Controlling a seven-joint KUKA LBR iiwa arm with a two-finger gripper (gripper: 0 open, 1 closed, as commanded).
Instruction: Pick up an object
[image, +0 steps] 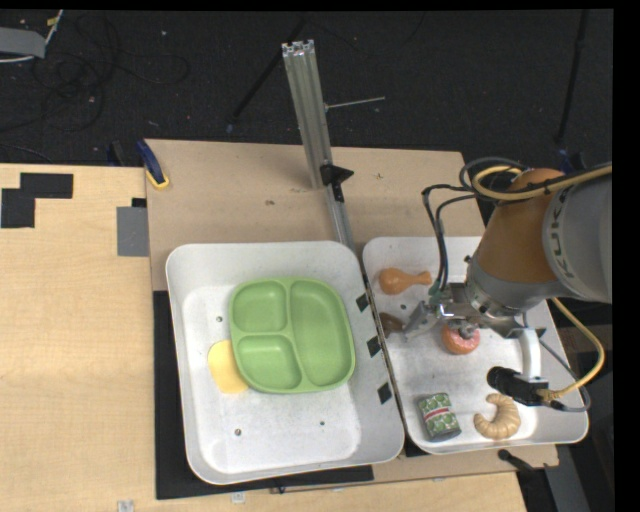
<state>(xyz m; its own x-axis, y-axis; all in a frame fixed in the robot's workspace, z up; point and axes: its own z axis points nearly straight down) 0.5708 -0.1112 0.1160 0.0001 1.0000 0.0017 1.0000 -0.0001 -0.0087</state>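
Looking down on the right bin (560, 425), I see the jaws (462, 322) low over its middle, just above a pink doughnut (461, 341); I cannot tell how far open they are or whether they grip it. Up-left lies an orange drumstick (403, 280), long axis left-right. Below sit a green can (438, 416) and croissant (499, 418) near the front rim.

Green divided plate (292, 334) over perhaps a yellow sponge (224, 366).
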